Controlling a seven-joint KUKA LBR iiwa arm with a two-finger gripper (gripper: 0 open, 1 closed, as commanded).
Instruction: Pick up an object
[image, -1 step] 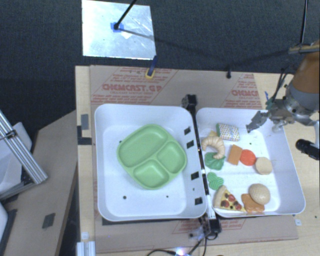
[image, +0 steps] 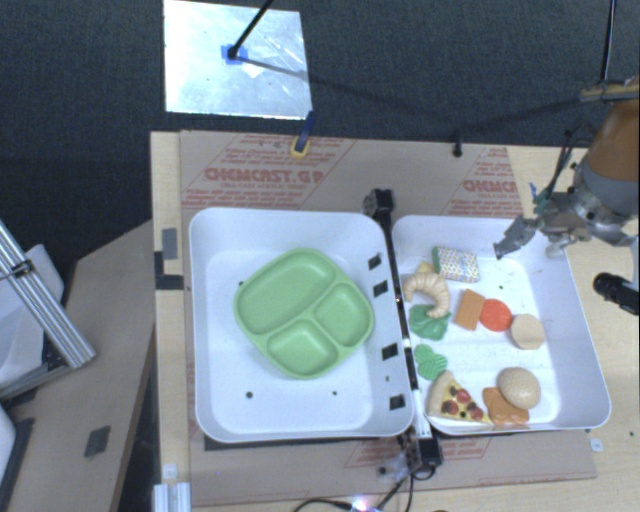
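The hand (image: 508, 243) hangs over the far right part of the right bin (image: 585, 340), its grey tip pointing down and to the left from the wrist; nothing sits between its tips, and whether they are spread or pressed together cannot be told at this size. Nearest to it lies a small speckled block (image: 457, 264), its long axis running left to right with a slight tilt. Beside that, a croissant (image: 427, 288) curves along the bin's left wall, its ends pointing down. Below it rests a green leafy piece (image: 431, 325), and to the right an orange slab (image: 469, 309) stands lengthwise toward the far edge, touching a red round piece (image: 496, 315), with a pale bun (image: 527, 331) just beside. Nearer the front lie a second green piece (image: 432, 359), a pizza slice (image: 454, 399) with its tip pointing to the far side, and a tan roll (image: 518, 386) over an orange chunk (image: 505, 408). The left bin (image: 215, 300) holds a green divided plate (image: 304, 313), set askew. Both bins rest on the bench (image: 170, 470).
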